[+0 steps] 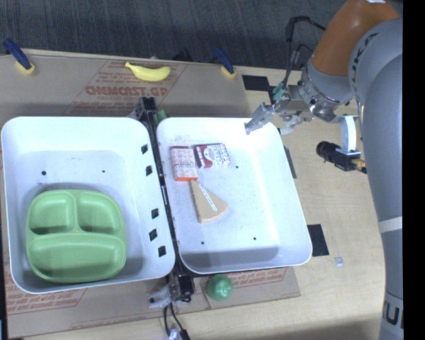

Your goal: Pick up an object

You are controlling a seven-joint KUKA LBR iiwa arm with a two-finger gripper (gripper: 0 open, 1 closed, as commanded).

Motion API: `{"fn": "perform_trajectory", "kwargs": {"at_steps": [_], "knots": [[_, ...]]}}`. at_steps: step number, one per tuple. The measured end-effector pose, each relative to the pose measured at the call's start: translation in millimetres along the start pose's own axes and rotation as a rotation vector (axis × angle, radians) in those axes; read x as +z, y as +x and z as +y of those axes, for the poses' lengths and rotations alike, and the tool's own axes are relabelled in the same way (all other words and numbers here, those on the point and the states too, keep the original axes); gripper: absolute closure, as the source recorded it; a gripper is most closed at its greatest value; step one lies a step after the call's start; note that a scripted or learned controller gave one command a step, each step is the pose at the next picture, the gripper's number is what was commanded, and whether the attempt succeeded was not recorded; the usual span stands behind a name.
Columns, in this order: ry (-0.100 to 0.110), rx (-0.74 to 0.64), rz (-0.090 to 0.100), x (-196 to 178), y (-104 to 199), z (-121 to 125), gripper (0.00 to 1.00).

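The pincer [258, 122] is hanging over the far right corner of the right bin [269, 190], slanted down toward the bin's rim; whether its tips are spread or pressed together I cannot tell, and nothing is showing between them. It is sitting apart from every object, so the pick looks not yet begun, with the arm likely poised at the bin's edge before dropping in.

The likely targets are lying in the right bin, toward its left wall. A small red and white packet [184, 163] is resting beside a darker printed packet [214, 154], the two touching or nearly so. Just nearer the front, a tan wedge [209, 204] is lying flat, its narrow end reaching up to the red packet. This crowding may be making a clean grasp awkward, since closing on one could nudge its neighbour.

In the left bin [14, 190], a green divided tray [76, 236] is filling the near left corner. On the worktop [326, 211] beyond the bins a yellow banana [148, 70] is lying, and a green ball [218, 287] is sitting by the front edge.
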State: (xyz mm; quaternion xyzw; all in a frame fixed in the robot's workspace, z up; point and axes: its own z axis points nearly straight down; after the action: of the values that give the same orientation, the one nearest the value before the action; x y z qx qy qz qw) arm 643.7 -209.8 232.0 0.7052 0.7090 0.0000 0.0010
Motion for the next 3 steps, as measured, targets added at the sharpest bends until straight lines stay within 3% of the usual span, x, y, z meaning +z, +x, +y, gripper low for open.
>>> {"fn": "perform_trajectory", "kwargs": {"at_steps": [1, 2, 3], "knots": [[0.001, 0.001, 0.001, 129.6, 70.5, -5.3, 0.0], [0.001, -0.003, 0.001, 118.5, 71.0, -4.5, 1.0], [-0.001, -0.003, 0.005, 38.4, 190.7, 14.8, 1.0]]}}
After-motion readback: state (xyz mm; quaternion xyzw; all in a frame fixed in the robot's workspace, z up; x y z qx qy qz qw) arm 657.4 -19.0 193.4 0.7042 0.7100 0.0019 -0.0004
